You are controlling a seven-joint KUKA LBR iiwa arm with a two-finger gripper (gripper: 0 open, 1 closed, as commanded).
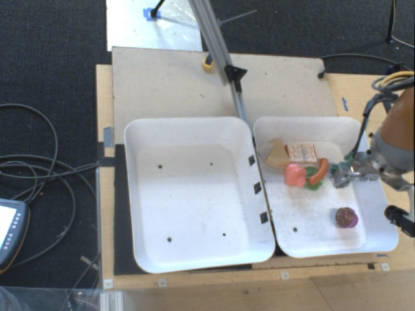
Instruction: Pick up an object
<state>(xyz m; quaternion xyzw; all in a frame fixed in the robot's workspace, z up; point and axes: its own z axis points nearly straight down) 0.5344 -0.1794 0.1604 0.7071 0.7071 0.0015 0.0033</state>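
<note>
The right bin [285, 235] holds several small items: a tan wedge [276, 153], a flat box with a red print [301, 152], a pink-red fruit [295, 174], an orange-red sausage-shaped piece [317, 172] and a dark purple ball [346, 218]. My gripper [340, 173] reaches in from the right, low over the bin, just right of the sausage-shaped piece. Green shows at its tip, and I cannot make out what that is. The ball lies apart, toward the bin's near right corner.
The left bin [139, 173] stands beside the right one, the two rims meeting in the middle. A grey pole [214, 34] slants down from the back to the bins' shared far corner. Cables [32, 173] lie on the floor at the left.
</note>
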